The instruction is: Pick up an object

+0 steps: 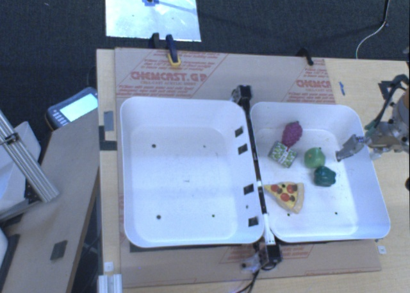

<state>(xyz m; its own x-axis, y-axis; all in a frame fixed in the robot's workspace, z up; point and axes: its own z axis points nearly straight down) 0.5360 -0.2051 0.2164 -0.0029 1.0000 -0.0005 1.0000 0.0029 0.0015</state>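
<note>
- Objects clustered tightly in the right bin (365, 176): green apple (314, 156) touching teal pepper (325, 176) (a grab could catch both).
- I couldn't tell the fingers' (349, 149) state, hovering just beside them.

The robot's gripper (349, 149) reaches in from the right edge of the camera view, a grey finger (348, 147) slanting down and to the left from the wrist hardware (387, 134) behind it. Cables loop above the wrist. Nothing is visible between the fingers, and whether they stand parted or closed cannot be made out.
</note>
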